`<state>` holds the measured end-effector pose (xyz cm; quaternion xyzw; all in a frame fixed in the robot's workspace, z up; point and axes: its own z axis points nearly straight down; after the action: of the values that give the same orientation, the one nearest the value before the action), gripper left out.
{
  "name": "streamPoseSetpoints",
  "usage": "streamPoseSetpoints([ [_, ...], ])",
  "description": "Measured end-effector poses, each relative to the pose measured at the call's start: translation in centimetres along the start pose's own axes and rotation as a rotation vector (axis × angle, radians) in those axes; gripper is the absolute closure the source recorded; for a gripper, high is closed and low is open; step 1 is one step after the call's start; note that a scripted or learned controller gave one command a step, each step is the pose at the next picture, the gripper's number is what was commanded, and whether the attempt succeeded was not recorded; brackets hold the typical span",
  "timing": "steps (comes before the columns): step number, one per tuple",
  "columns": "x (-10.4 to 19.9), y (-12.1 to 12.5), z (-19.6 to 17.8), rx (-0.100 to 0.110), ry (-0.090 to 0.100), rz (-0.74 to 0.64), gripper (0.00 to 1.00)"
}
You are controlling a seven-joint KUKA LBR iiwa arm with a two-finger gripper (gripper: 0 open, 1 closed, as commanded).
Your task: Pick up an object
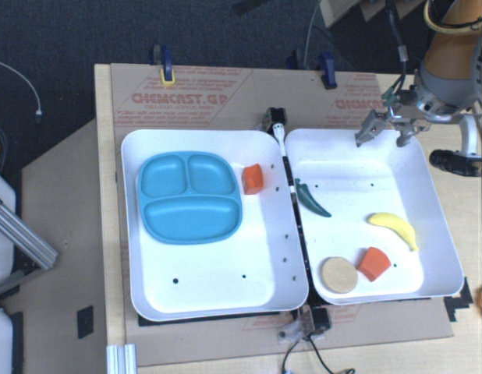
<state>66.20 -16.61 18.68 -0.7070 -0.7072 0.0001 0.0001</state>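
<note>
bench [116, 209] | left white bin [210, 287] | right white bin [342, 162]

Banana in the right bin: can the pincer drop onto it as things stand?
Probably yes. The banana lies alone on the bin floor, apart from the red block and green pepper. The pincer hangs open above the bin's far edge, nothing between.

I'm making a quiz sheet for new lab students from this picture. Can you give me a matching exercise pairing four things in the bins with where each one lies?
Things:
1. blue divided plate
2. banana
3. green pepper
4. tan round disc

Places:
A. right bin, near its front edge, beside the red block
B. left bin, with the orange block at its right
C. right bin, close to the wall shared with the left bin
D. right bin, toward its right side

Pairs: 1-B, 2-D, 3-C, 4-A
</note>
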Motion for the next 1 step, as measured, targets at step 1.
streamPoseSetpoints([
  [1,-0.46,-0.29,6.23,0.006,0.001,0.001,0.0],
])
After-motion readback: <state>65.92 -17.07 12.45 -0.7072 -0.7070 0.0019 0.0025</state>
